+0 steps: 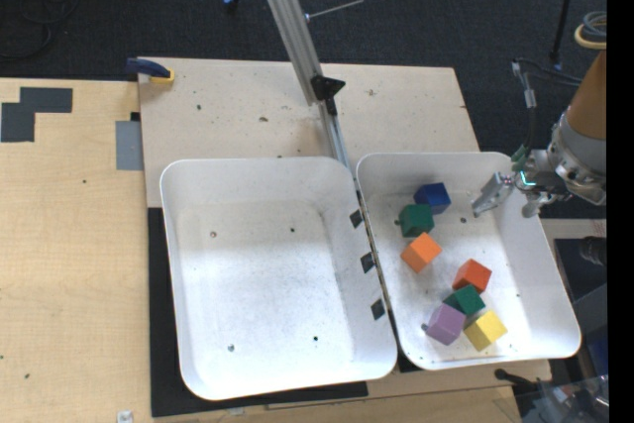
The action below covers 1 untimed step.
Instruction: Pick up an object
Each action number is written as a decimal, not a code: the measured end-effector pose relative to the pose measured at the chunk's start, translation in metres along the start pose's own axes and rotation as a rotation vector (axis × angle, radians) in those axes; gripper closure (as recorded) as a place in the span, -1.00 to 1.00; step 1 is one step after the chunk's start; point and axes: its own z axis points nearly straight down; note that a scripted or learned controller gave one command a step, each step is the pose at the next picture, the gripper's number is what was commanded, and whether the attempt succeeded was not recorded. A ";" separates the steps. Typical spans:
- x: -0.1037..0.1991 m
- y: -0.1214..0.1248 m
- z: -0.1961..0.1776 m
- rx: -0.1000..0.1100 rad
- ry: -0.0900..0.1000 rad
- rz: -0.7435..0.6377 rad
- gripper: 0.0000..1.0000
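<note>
Blue cube (432, 196) lies just left of the hand (510, 194).
Fingers spread apart, holding nothing, above the right bin (555, 312).

Two shallow white bins side by side on the worktop (416, 94): left bin (198, 203), right bin (535, 263). Seven small blocks in all, every one in the right bin: one blue block (432, 196), two green, upper green block (416, 219) and lower green block (463, 301), two orange, pale orange block (421, 252) and red-orange block (474, 274), one purple block (445, 323), one yellow block (484, 329). One slanted aluminium bar (287, 15). One blue-and-yellow clamp (149, 69).
</note>
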 end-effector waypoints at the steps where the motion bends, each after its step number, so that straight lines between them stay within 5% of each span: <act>1: 0.000 0.001 -0.002 -0.004 -0.001 -0.001 -1.00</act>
